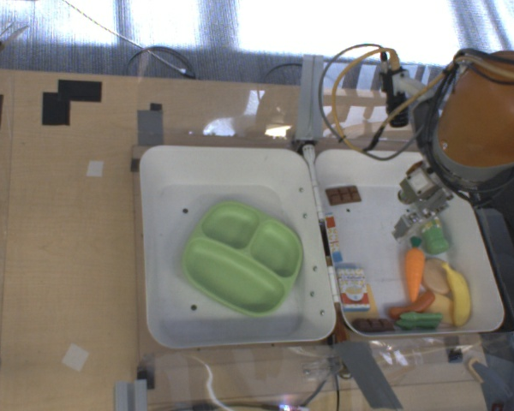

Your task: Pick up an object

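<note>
In the camera view, the end effector (417, 217) hangs low in the right bin (373, 238), just above a green toy (435, 240); whether it is apart or together, I cannot tell. The carrot (414, 270), banana (458, 293) and other toys crowd the bin's near right corner. The left bin (167, 187) holds a green tray (242, 256) with open floor around it.

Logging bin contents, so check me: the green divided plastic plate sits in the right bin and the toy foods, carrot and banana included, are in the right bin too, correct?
Not quite. The camera view shows the green divided plastic plate in the left white bin, not the right. The orange toy carrot and yellow toy banana are indeed in the right white bin.
</note>
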Robot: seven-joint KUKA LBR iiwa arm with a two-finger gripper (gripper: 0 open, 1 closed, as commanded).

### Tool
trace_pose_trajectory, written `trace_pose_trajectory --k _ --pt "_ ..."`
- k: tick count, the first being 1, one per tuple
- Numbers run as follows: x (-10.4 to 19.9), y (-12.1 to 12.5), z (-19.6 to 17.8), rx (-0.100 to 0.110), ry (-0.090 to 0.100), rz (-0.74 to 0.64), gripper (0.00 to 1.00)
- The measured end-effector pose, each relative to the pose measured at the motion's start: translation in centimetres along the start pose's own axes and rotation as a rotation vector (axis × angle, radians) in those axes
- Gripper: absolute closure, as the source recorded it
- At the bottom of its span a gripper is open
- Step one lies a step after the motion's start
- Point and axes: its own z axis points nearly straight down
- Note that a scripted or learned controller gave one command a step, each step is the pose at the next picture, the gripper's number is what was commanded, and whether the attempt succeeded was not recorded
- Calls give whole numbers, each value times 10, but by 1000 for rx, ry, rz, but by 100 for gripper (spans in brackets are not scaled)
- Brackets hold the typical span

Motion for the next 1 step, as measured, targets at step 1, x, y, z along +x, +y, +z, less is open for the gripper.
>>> trace_pose_trajectory --k 1 --pt "-1 -1 -9 1 -4 6 100"
